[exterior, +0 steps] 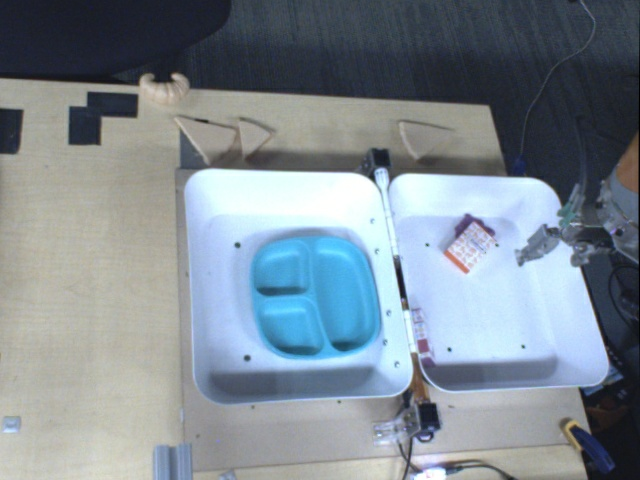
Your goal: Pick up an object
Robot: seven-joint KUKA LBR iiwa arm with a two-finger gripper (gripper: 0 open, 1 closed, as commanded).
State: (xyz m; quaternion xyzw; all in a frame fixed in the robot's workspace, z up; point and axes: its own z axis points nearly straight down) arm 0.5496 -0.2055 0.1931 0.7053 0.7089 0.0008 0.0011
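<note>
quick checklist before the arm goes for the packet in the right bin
1. Target in view: packet lies in the right bin, unobstructed: ok.
2. Gripper over the right bin, right of the packet, not yet above it: not ok.
3. Nothing held between the fingers: ok.
4. Finger opening wide enough for the packet: cannot tell.
5. Blue tray sits in the left bin, out of the path: ok.

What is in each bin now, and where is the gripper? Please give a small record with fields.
left bin: holds a blue divided tray, lying flat
right bin: holds a small red and white packet, in the far half
gripper: above the right bin's right edge, right of the packet, apart from it
held: nothing seen between the fingers
task state: packet not yet picked up
</note>
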